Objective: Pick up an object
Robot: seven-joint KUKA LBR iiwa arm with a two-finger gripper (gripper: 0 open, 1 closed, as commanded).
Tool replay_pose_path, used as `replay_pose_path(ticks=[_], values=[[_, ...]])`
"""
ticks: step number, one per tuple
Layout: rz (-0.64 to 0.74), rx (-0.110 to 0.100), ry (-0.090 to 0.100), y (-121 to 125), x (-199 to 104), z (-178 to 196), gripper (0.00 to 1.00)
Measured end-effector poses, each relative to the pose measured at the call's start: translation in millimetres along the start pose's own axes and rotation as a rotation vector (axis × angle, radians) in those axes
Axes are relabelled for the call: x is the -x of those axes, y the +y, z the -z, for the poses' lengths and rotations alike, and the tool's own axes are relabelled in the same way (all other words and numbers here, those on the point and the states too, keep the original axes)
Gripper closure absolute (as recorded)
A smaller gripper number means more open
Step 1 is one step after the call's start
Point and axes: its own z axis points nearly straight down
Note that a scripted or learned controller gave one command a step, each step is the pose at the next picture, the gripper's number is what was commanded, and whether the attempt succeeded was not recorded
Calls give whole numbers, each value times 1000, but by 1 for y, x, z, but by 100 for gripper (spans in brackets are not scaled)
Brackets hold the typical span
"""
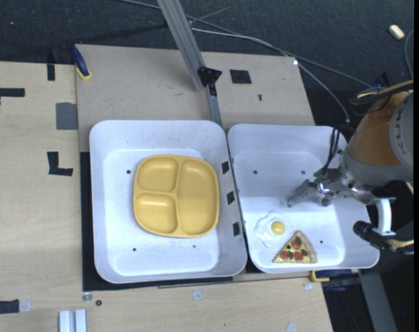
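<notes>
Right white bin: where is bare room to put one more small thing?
In the right white bin, the far-left floor is bare, bordered by the far wall and the left wall, above the fried egg toy. The near edge is crowded: the egg and the pizza slice toy lie close together there. The gripper hovers over the middle.

I count two white bins on my desk, the left bin [102, 185] and the right bin [278, 144]. One yellow divided plate [175, 196] with three compartments lies in the left. In the right I count one fried egg [271, 228] and one pizza slice [296, 249].
</notes>
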Motion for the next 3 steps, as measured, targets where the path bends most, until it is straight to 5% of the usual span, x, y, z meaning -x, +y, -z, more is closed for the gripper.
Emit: replay_pose_path(ticks=[1, 3], values=[[1, 2, -1, 0, 0, 13, 100], [0, 9, -2, -1, -2, 106, 100]])
